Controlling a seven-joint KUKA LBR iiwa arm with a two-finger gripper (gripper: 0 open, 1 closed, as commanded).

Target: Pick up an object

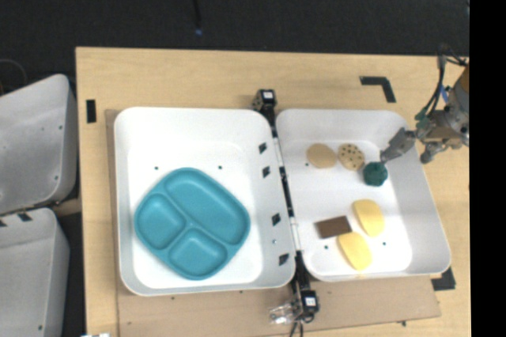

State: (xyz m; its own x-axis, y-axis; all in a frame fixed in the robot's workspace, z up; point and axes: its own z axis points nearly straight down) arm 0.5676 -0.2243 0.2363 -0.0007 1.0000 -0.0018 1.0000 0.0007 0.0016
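The right bin (411,209) holds a tan oval (321,156) and a speckled cookie (350,156) near its far edge, a teal ball (375,174) beside them, and a brown block (333,227) and two yellow ovals (368,217) (354,250) near its near edge.

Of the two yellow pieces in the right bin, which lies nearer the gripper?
The upper yellow piece, just below the green ball; the lower yellow piece sits farther from the gripper, toward the bin's bottom edge.

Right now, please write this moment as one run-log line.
gripper: over right bin, upper right | holding: nothing seen | nearest: green ball | left bin: teal tray
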